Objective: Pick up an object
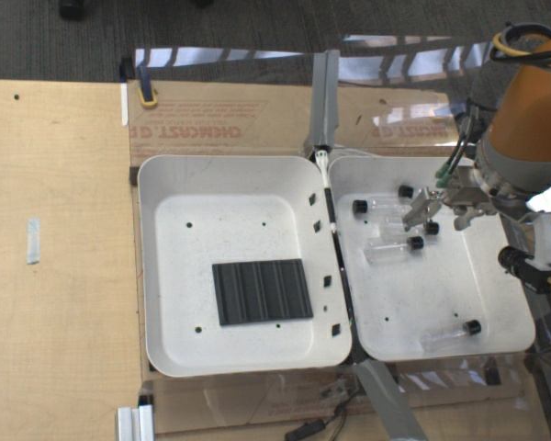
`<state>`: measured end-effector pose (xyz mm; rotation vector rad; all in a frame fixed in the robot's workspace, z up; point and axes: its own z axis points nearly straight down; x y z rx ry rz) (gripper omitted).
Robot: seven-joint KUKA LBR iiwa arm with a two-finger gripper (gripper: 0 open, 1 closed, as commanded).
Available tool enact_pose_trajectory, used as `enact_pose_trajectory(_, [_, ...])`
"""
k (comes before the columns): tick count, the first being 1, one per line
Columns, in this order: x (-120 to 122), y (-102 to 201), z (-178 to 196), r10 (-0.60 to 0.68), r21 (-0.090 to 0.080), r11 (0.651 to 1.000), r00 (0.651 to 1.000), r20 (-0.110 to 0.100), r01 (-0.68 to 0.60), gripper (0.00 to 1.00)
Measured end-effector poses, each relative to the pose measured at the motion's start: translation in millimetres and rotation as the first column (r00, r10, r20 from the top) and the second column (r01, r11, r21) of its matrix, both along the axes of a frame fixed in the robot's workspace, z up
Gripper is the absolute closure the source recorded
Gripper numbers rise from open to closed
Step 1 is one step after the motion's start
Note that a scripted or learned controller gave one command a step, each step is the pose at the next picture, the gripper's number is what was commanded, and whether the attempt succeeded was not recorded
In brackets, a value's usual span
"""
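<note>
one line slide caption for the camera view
KUKA arm's gripper hovers over clear black-capped vials in the right bin; ribbed dark tray in left bin.

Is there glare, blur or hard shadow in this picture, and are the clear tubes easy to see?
In the camera view, light is even and shadows soft; streaky reflections lie on the shiny strip behind the bins. The clear tubes nearly vanish against the right bin; their black caps stand out. The ribbed dark tray in the left bin is sharp. The gripper looks slightly soft.
</note>
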<state>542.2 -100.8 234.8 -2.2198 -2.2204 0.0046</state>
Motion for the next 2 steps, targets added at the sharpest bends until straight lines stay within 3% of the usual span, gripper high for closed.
enact_pose_trajectory(1, [23.3,-57.7,-99.6,-0.028,0.001,1.0,1.0,0.0,0.028,0.0])
enact_pose_trajectory(2, [97.2,-68.4,-144.8,0.014,0.003,1.0,1.0,-0.003,-0.014,0.0])
